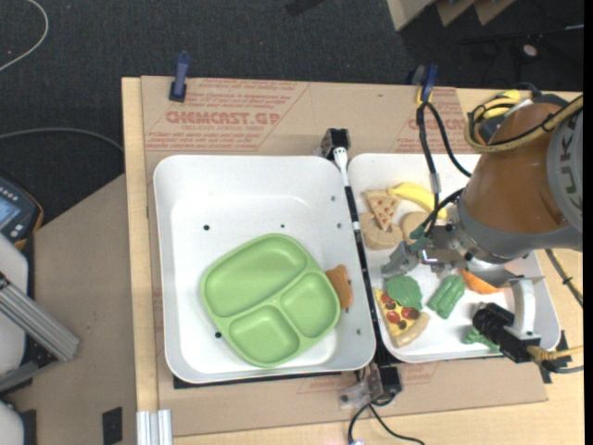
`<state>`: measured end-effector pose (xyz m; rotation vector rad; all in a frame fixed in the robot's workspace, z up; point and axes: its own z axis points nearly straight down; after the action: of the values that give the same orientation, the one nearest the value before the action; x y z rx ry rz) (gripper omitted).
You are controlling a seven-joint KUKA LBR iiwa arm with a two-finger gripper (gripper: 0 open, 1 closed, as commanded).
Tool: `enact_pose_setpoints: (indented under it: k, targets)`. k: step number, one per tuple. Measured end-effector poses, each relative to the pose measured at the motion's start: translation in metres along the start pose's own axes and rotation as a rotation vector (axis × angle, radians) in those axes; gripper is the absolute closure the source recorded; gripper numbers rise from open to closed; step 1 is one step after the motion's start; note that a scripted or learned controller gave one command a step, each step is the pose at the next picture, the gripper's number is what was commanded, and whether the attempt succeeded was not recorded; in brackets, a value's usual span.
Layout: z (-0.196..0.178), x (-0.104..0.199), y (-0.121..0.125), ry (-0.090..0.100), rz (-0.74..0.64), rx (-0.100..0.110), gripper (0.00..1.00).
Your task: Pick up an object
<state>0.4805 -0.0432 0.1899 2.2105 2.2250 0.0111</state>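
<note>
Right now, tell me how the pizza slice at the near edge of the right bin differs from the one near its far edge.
The near pizza slice shows red sauce with dark toppings; the far pizza slice looks pale tan with faint spots. The near one lies beside the green toys, the far one next to the banana. Both are triangular toy slices lying flat in the right bin.
</note>
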Motion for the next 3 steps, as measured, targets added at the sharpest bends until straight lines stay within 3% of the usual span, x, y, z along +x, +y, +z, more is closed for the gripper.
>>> enact_pose_setpoints:
  k: [1, 2, 3]
  targets:
    - [-0.005, -0.004, 0.000, -0.002, 0.006, 0.005, 1.00]
    - [-0.076, 0.055, 0.001, 0.000, -0.001, 0.001, 1.00]
    - [-0.041, 0.111, -0.001, 0.001, 0.001, 0.015, 1.00]
